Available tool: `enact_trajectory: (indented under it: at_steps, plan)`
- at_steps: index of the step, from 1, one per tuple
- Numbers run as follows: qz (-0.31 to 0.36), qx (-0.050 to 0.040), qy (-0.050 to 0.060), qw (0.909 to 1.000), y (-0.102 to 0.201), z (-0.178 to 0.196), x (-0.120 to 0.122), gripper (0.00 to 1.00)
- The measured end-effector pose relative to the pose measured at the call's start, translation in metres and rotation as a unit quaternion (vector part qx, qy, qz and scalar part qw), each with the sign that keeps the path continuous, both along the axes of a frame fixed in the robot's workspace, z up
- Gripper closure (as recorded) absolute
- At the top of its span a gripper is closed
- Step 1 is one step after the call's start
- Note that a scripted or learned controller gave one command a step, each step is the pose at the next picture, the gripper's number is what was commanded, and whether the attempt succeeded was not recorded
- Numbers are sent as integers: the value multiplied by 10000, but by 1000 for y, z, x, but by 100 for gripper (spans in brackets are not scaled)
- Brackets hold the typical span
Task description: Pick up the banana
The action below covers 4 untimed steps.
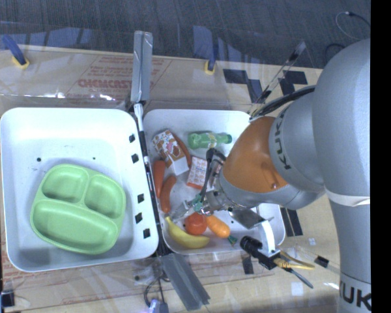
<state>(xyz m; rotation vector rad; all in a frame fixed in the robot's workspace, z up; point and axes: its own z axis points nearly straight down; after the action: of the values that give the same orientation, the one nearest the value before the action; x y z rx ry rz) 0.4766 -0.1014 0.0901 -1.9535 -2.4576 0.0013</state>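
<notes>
The banana [184, 238] lies yellow and curved along the near edge of the right bin [182, 117], under a red tomato [196, 223] and next to a small orange carrot [217, 226]. The gripper [206, 197] hangs below the orange wrist band, down among the items in the middle of the right bin, just above the tomato and a little up and right of the banana. Its fingers are dark and mixed in with the clutter.
The right bin also holds a green bottle [208, 139], a brown packet [171, 146], a white and red packet [197, 171] and an orange-red sausage-like item [161, 184]. A green divided plate [78, 207] sits in the left bin [19, 129]. The big grey arm covers the right bin's right side.
</notes>
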Motion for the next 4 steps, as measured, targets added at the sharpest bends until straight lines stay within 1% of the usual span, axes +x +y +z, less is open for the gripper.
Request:
enact_trajectory:
  at_steps: [1,2,3,4]
  plan:
    - [1456,14,18,9893,-7,0,-1,0]
    - [-708,-2,0,9975,-4,0,0,0]
    - [351,12,19,9994,6,0,0,0]
    - [1458,0,-3,9893,-109,85,1,0]
